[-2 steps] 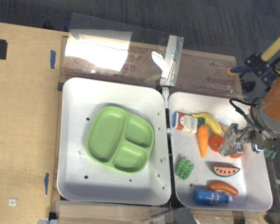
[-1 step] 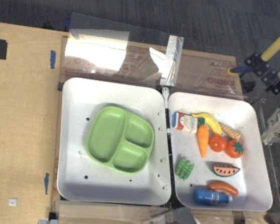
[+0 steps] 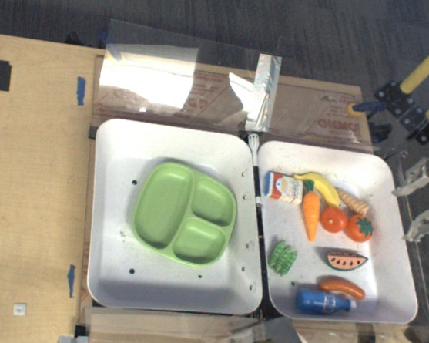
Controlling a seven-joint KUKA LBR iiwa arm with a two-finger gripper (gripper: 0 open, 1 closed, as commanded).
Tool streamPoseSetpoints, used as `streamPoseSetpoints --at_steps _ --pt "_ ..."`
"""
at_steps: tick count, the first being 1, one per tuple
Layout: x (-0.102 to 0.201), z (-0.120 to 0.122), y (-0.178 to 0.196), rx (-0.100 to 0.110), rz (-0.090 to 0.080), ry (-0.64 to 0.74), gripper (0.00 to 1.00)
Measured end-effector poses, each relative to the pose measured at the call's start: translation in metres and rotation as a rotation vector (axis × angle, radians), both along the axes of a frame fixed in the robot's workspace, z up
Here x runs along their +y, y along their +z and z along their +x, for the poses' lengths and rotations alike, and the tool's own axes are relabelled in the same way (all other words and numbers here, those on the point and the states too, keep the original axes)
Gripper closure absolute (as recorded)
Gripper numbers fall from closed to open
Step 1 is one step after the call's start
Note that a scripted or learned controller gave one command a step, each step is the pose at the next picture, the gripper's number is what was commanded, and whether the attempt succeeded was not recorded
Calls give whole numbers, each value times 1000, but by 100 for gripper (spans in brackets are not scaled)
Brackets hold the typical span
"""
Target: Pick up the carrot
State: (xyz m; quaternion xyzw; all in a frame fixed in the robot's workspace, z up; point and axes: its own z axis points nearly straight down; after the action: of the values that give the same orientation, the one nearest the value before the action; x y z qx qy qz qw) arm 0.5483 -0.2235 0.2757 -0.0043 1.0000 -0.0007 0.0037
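Carrot [image 3: 311, 214] lies in right bin [image 3: 399, 182], pointing toward 6 o'clock, milk carton [image 3: 284, 187] at its 10, tomato [image 3: 333, 219] touching at 3, banana [image 3: 318, 183] at 12; crowded, so a grasp looks tight. Can't tell the jaws' state. Green plate [image 3: 184, 214] in left bin [image 3: 116, 155]

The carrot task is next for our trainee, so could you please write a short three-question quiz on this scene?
1. True or false: the carrot lies in the right bin.
2. What touches the carrot's right side? A) tomato B) blue bottle C) watermelon slice
3. Fill in: the left bin holds a green ____.

Key: 1 true; 2 A; 3 divided plate.
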Motion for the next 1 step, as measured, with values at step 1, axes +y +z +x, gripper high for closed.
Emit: streamPoseSetpoints --at_steps 1 --pt "56 -58 -106 8 4 192 0"
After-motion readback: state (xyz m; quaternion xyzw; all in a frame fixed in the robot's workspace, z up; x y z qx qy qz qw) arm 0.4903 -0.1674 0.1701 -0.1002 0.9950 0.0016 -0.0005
